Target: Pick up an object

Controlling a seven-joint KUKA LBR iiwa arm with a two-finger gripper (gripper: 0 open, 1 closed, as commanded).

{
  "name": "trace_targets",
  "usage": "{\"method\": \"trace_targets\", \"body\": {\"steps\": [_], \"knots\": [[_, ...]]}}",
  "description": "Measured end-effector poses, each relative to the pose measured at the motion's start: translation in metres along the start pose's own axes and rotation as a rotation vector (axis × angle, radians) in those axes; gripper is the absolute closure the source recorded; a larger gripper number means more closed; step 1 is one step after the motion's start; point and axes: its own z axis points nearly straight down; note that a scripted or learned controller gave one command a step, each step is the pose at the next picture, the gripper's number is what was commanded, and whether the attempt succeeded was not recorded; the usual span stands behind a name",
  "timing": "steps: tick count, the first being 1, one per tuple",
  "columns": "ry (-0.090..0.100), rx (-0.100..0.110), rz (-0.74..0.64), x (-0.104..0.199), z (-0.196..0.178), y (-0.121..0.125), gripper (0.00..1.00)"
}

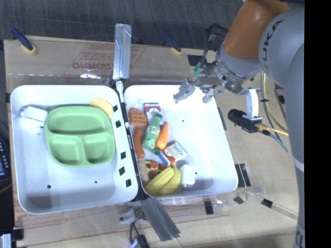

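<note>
Objects for picking are heaped along the left side of the right bin [220, 154]: a waffle-like biscuit [137, 117], a green bottle [152, 132], a carrot [163, 135], a small printed packet [176, 150], a banana bunch [164, 180] and a white cup-like item [187, 175] just beside it. In the left bin [31, 190] a green divided tray [80, 135] is seen, with a yellow piece [102, 106] at its upper right corner.

The claw [195, 93] is held above the upper edge of the right bin, apart from every object. Its two fingers [182, 94] appear spread, with nothing between them, so it is judged released and empty. No grasp has been made yet.

For the approach to be done well, one target should be chosen before any descent is made. The carrot or the bottle could be favoured, since each lies on top of the pile and offers a narrow body that the fingers can straddle. The claw would need to be carried down and left over the pile and turned so that the fingers close across the short width of the chosen piece. The banana bunch is judged harder, being wide and pressed against the bin's near wall. Neighbouring pieces touch closely, so a finger may land on one and push the target aside.
</note>
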Motion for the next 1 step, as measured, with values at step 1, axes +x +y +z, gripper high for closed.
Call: {"method": "trace_targets", "body": {"steps": [1], "knots": [[0.001,-0.002,-0.052,0.0255,0.1808,-0.0369,0.0]]}}
